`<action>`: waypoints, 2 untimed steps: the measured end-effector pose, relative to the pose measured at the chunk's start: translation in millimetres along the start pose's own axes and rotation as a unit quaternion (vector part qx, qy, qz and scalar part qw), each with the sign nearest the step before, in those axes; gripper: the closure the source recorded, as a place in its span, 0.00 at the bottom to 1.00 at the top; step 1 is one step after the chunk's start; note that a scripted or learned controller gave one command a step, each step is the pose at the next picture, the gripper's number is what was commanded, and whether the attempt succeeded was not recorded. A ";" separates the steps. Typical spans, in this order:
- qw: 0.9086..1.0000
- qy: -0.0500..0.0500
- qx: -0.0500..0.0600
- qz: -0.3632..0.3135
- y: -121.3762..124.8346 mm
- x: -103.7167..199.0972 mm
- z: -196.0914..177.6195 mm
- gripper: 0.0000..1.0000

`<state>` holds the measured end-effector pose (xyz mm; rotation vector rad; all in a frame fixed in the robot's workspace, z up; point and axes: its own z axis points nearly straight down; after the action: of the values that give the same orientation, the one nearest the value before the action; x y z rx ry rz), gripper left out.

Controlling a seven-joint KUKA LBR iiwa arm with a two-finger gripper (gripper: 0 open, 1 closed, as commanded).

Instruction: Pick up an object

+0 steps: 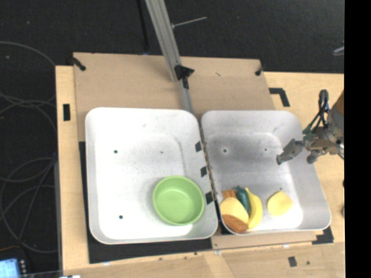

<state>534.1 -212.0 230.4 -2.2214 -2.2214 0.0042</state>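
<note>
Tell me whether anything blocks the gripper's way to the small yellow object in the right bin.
Nothing visible does. The gripper is over the right bin's far right side, and bare bin floor lies between it and the yellow object.

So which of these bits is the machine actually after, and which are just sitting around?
Job in hand:
- two-finger gripper
- round green plastic bowl
- small yellow lemon-like piece
- heap of yellow, orange and green toy food

Just lying about:
- two shallow white bins
- slanted grey metal pole
- black cables
</note>
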 end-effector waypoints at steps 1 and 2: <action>1.000 0.001 0.002 0.000 -7.3 0.2 61.2 0.00; 1.000 0.000 -0.001 0.001 -4.4 5.2 118.9 0.00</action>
<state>529.4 -207.1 111.6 -2.2241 -2.2202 0.0009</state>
